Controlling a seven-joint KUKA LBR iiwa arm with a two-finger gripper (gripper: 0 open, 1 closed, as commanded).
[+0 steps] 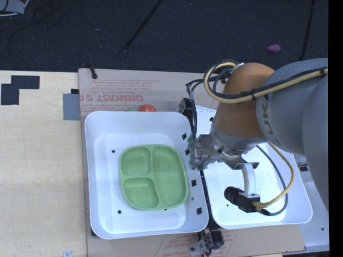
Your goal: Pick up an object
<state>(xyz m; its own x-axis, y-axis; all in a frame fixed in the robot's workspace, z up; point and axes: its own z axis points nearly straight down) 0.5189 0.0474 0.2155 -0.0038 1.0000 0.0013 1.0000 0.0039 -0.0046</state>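
A light green plate (154, 176) with three compartments lies flat in the left white bin (102, 143). My gripper (197, 157) hangs below the orange wrist band, low over the left edge of the right bin (292, 210), close to the wall between the two bins. It is just right of the plate's right rim. The wrist hides its tip, and I see nothing held in it.
A small red object (147, 108) and a bit of green (131, 110) lie just behind the left bin's far wall. A black fitting with a yellow cable (241, 199) hangs off the arm over the right bin. The big grey arm covers the right bin's far half.
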